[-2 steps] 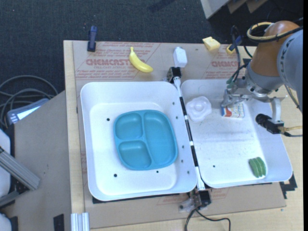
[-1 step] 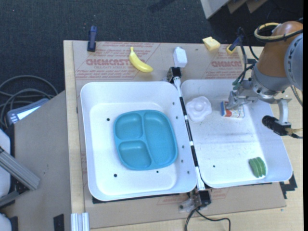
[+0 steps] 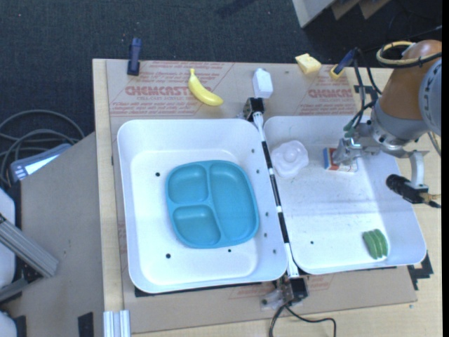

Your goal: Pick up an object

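Note:
My gripper is low in the right bin, near its back right part, with the grey arm and its orange band rising behind it. A small red, white and blue object lies right against the gripper's left side; I cannot see whether it is between the fingers. A pale translucent lid-like object rests to the left, close to the divider. Near the bin's front right corner lies a green pickle-shaped object.
The left bin holds a blue divided plate. On the bench behind the bins are a yellow banana, a blue clip, a white block and a yellow chunk.

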`<control>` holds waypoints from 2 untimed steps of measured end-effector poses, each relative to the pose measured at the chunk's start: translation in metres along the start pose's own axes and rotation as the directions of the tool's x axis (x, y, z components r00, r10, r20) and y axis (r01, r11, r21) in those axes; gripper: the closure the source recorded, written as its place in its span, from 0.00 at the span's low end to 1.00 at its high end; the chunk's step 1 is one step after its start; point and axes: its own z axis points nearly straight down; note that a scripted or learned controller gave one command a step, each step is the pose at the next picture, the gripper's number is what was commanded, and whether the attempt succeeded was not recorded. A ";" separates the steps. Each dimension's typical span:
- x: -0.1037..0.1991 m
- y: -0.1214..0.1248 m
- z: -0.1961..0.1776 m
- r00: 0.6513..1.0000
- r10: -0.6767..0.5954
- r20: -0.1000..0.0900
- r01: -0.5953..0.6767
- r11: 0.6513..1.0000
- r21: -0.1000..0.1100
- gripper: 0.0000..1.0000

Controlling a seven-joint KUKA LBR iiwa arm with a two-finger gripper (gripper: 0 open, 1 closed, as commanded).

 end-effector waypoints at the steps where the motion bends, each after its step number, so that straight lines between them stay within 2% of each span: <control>1: 0.045 -0.018 -0.030 1.000 0.000 0.000 0.000 1.000 0.007 1.00; 2: 0.078 -0.014 0.010 1.000 0.001 0.000 -0.001 1.000 0.009 1.00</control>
